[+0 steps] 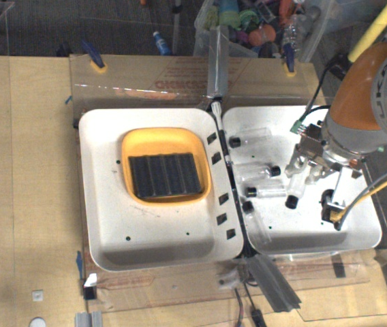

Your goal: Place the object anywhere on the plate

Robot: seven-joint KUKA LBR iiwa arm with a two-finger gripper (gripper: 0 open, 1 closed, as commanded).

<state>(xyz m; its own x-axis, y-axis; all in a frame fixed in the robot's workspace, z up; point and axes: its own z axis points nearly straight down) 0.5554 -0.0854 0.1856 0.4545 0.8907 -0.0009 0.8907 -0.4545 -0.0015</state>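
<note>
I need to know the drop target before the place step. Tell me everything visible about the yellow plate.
The yellow plate is a squarish, round-cornered dish with a raised rim, plastic-looking. It lies flat in the left bin, toward its upper middle. A dark ribbed rectangular object lies on it, covering most of its floor.

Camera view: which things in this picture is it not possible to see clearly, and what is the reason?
- Tool: the wrist covers it from above, so open or shut cannot be told.
- Small clear pieces with black caps in the right bin: too small and see-through to identify.
- Dark ridged object on the yellow plate: its make is unclear.
- Arm: cut off by the right edge.
</note>
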